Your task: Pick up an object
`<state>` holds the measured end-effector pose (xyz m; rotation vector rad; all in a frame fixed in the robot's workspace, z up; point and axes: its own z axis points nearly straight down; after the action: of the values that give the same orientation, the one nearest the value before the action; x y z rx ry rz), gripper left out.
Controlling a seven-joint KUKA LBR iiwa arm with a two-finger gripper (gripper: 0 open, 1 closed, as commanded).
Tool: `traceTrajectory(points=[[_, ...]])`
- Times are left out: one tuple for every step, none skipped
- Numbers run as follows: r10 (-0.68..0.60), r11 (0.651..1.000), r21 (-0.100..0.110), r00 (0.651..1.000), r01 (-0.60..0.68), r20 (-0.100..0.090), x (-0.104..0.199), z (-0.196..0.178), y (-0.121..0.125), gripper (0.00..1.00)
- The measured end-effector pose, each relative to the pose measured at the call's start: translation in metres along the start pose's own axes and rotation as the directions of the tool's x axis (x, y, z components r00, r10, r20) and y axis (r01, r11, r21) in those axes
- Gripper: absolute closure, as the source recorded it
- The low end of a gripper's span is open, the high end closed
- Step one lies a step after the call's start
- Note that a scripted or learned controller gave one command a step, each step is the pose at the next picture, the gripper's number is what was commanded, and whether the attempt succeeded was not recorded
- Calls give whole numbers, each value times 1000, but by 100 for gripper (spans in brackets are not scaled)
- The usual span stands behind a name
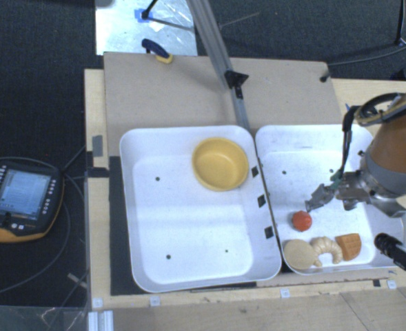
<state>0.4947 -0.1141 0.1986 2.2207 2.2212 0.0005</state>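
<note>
In the right bin (292, 147) lie a small red ball (300, 220), a cream rounded piece (299, 254), a pale croissant-shaped piece (328, 247) and an orange-brown wedge (348, 245), all near the front edge. My gripper (318, 199) hangs over the right bin, just above and to the right of the red ball, apart from it. Nothing shows between its tips. A yellow bowl (220, 163) sits at the back right of the left bin (161, 233).
The arm's orange-banded wrist (396, 147) covers the right bin's right side. A metal pole (216, 43) slants over the bench behind the bins. A teach pendant (20, 198) lies on the floor at the left. A blue and yellow clamp (156, 49) sits at the board's back edge.
</note>
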Motion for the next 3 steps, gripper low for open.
traceTrajectory(points=[[1,1000,5,1000,-1,-1,-1,62,-4,0],[0,1000,4,1000,0,-1,-1,110,-5,0],[0,1000,0,1000,0,0,-1,98,-4,100]])
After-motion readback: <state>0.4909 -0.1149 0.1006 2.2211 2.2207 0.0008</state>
